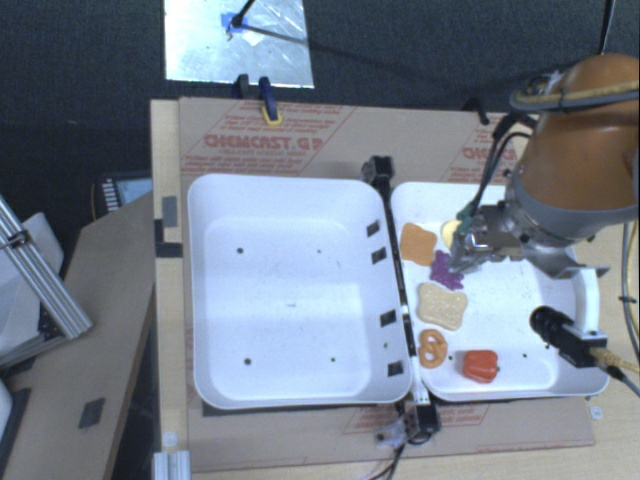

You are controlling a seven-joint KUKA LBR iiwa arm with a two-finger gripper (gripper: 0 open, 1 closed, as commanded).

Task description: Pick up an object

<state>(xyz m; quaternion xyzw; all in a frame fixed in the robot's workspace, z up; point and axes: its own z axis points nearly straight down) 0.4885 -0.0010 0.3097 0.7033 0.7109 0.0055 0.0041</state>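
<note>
The right bin (520, 308) holds several toy foods. An orange slice (418, 242) lies at its upper left, with a small yellow piece (450, 230) beside it. Below them are a purple grape cluster (446, 270), a pale bread slice (442, 305), a pretzel (432, 349) and a red pepper (480, 365). My gripper (466, 253) reaches in from the right and sits low, right at the upper right edge of the grape cluster and just below the yellow piece. The wrist hides part of the yellow piece.
The left bin (290, 288) lies beside the right one, split from it by a black-clipped divider (395, 278). The arm's bulky grey and orange body (580, 158) overhangs the right bin's upper right corner. A cardboard sheet (300, 138) lies under both bins.
</note>
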